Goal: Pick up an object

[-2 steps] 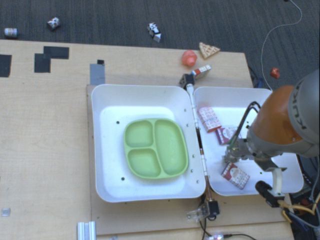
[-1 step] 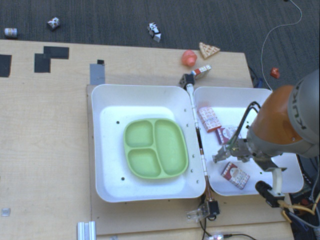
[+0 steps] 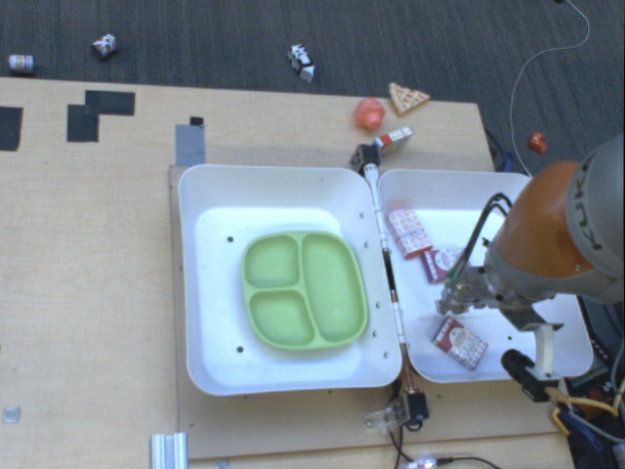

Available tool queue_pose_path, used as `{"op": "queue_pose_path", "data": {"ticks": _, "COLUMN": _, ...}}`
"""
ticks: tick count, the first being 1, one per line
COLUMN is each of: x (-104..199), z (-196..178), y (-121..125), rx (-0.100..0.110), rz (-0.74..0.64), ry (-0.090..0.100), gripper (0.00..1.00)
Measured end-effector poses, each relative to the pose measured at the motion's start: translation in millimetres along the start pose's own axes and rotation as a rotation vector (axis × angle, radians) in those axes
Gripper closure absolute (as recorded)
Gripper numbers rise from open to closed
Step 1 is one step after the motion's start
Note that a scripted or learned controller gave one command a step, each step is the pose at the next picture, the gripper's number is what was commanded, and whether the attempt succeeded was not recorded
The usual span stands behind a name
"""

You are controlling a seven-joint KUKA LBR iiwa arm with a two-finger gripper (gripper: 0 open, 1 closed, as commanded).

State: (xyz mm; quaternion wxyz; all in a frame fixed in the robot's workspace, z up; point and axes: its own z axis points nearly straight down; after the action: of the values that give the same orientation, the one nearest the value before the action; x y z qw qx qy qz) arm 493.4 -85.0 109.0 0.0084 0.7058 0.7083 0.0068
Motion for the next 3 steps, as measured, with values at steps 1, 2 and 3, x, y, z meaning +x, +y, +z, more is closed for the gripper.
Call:
{"op": "queue_pose_path", "data": {"ticks": 1, "x": 0.0, "z": 0.0, "y": 0.0, "rx": 0.000, "rz": -0.001, "ry": 0.000, "gripper": 0.00}}
{"op": "queue_pose_path", "data": {"ticks": 2, "x": -0.6, "z": 22.2, "y": -3.7, "rx": 0.014, "rz": 0.003, "ry": 0.002, "gripper": 0.00}}
{"op": "queue_pose_path", "data": {"ticks": 3, "x": 0.1, "z": 10.9, "y": -1.3, "rx": 0.008, "rz": 0.001, "ry": 0.002, "gripper": 1.00}}
